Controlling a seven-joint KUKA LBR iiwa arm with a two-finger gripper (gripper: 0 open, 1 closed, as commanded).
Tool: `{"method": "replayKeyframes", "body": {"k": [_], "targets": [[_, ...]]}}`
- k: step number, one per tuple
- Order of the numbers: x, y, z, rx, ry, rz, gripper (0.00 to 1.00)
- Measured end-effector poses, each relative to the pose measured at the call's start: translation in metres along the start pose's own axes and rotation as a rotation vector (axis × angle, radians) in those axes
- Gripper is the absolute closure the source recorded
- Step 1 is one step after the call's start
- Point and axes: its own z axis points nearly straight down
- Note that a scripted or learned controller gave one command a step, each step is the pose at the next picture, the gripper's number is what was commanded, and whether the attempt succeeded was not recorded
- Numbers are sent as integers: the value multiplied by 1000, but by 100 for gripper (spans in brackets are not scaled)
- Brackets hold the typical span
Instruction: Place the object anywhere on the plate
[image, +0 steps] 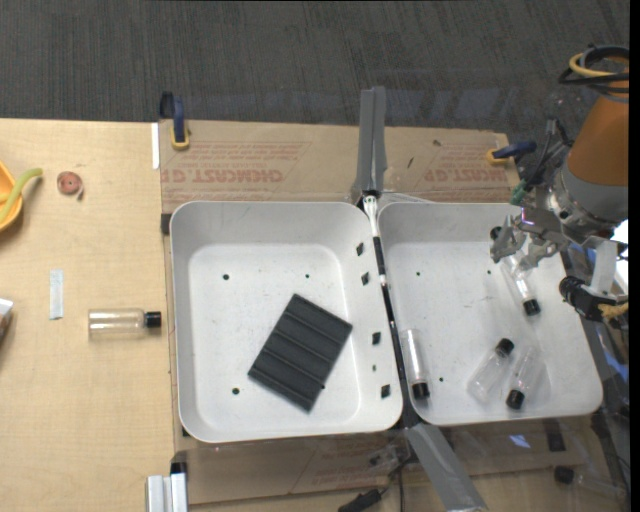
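Table (90, 400) carries two white bins. Left bin (200, 330) holds the dark ribbed plate (301, 352), nothing on it. Right bin (450, 240) holds four clear vials; one vial (521, 290) lies just beneath the tool (520, 243). Tool state: cannot tell. Judgement: placement not done; pickup and transfer remain.

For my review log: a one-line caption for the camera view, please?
Arm's pincer over the right bin of clear bottles; dark ridged plate lies in the left bin.

A light wooden bench (80, 400) stands on dark grey carpet (300, 50), with brown cardboard (270, 165) beneath 2 bins.
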Motion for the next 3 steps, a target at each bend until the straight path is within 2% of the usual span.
{"method": "replayKeyframes", "body": {"k": [1,2,3], "targets": [[5,73,-119,-4,-1,-234,100],[36,-4,-48,-1,1,-416,100],[70,57,-167,-5,-1,-651,100]]}}
